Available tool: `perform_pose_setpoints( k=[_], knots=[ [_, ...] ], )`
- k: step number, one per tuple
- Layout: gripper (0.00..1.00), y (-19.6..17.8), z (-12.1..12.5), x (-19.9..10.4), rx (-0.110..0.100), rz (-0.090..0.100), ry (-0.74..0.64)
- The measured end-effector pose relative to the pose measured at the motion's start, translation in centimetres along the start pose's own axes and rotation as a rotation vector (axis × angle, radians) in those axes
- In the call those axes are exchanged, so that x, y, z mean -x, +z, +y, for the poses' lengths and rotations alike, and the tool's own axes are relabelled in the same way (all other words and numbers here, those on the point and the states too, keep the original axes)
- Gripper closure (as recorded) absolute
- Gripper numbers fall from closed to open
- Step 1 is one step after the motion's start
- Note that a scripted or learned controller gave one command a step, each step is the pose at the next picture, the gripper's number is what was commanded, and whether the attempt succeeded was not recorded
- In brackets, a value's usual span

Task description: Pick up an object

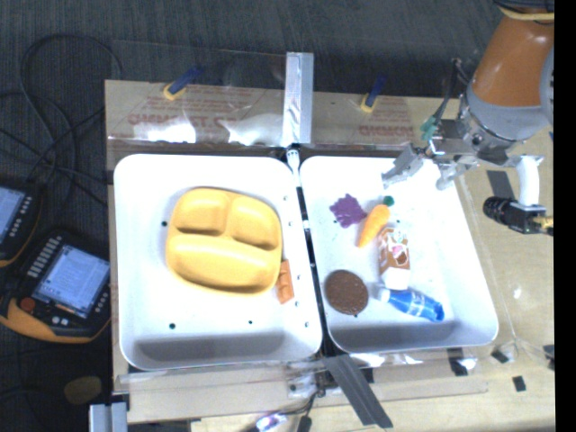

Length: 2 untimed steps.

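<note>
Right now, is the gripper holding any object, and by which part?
Nothing is held. The gripper hangs over the right bin's far edge, fingers apart with nothing between them; the carrot lies below it.

Your grey KUKA arm with its orange band (pixel 509 59) reaches in from the right at the upper corner of the view, wrist angled down and leftward. Your two-finger metal end effector (pixel 419 163) hangs there, its grey fingers (pixel 400 166) spread apart with nothing between them.

Dark carpet floor (pixel 135 16) behind a wooden bench (pixel 225 106); black cables (pixel 54 70) and handheld controllers (pixel 63 286) at left.
</note>
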<state>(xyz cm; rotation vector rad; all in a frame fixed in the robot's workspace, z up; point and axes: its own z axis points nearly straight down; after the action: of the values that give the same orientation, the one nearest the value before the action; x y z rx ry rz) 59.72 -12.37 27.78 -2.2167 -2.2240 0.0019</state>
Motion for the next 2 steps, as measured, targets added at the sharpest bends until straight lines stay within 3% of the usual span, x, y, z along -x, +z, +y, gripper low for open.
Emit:
perform_pose_setpoints(
  k=[1, 2],
  knots=[
    [0.0, 12.4, 2.0, -0.9, -0.001, -0.001, 0.023],
    [0.0, 18.9, 1.2, 0.8, 0.01, -0.002, 0.01]
  ],
)
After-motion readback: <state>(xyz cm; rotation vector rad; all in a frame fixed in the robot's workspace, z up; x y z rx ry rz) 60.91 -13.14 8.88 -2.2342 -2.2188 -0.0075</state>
